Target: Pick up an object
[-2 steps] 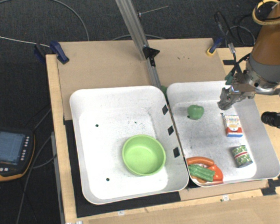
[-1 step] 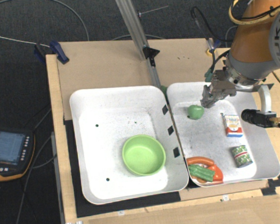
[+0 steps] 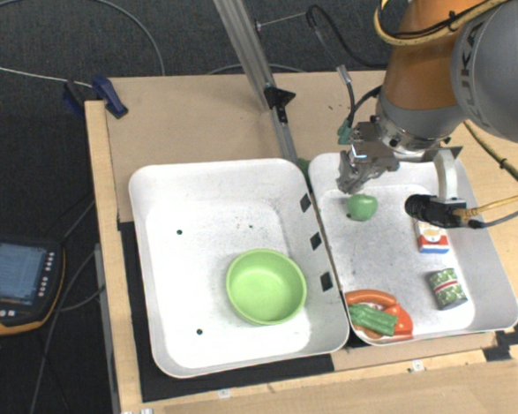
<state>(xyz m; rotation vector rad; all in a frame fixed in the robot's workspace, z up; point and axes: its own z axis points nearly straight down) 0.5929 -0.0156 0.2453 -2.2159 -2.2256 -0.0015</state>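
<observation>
Left bin point(image 3: 157, 200): a green bowl point(image 3: 265, 286) is sitting toward its near right corner. Right bin point(image 3: 485, 270): a small green ball point(image 3: 362, 207) is lying near the far left corner, directly under the end effector point(image 3: 353, 179), which is hanging just above it; whether they touch cannot be told, nor how wide the end effector stands. Further right, a small white carton point(image 3: 433, 236) and a green can point(image 3: 447, 288) are resting; an orange-and-green toy point(image 3: 378, 315) is lying at the near edge.
</observation>
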